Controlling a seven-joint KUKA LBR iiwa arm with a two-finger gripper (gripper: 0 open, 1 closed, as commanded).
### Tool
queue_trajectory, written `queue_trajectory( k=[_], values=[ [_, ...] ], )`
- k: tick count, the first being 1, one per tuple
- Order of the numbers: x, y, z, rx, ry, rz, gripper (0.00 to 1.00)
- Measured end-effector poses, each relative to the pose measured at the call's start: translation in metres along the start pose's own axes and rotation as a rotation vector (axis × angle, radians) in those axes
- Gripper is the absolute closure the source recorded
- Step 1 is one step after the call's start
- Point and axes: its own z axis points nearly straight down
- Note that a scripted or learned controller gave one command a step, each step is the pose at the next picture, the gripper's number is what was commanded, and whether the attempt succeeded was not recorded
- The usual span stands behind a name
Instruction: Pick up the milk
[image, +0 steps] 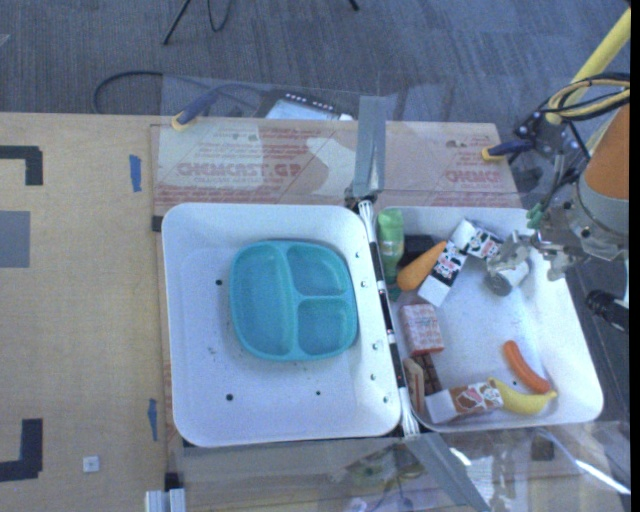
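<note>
1. We see the milk carton (448, 268), white with black patches, lying tilted in the right bin (580, 330), upper left part, against the carrot (420, 266).
2. A second small cow-patterned carton (476, 240) sits just beside it, upper right.
3. Gripper (512, 268) hangs near that carton, right of the milk, not touching it; we cannot tell the jaw state.
4. Green bottle (390, 236), pink box (422, 328), sausage (526, 368), banana (524, 400) share this bin.
5. Left bin (190, 330) holds a blue divided plate (294, 300).

Fig.: 2 white bins (200, 420); 1 blue divided plate (295, 300) in left bin. Right of plate: 2 milk cartons (445, 272), 1 carrot (420, 266), 1 banana (525, 398), 1 green bottle (390, 238).
</note>
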Motion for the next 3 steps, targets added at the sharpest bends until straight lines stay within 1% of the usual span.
queue_trajectory(
  k=[1, 2, 3],
  values=[
    [-0.035, 0.036, 0.043, -0.001, -0.002, 0.004, 0.00],
    [-0.034, 0.038, 0.032, -0.005, -0.004, 0.002, 1.00],
    [-0.018, -0.008, 0.088, 0.002, 0.000, 0.053, 1.00]
  ],
)
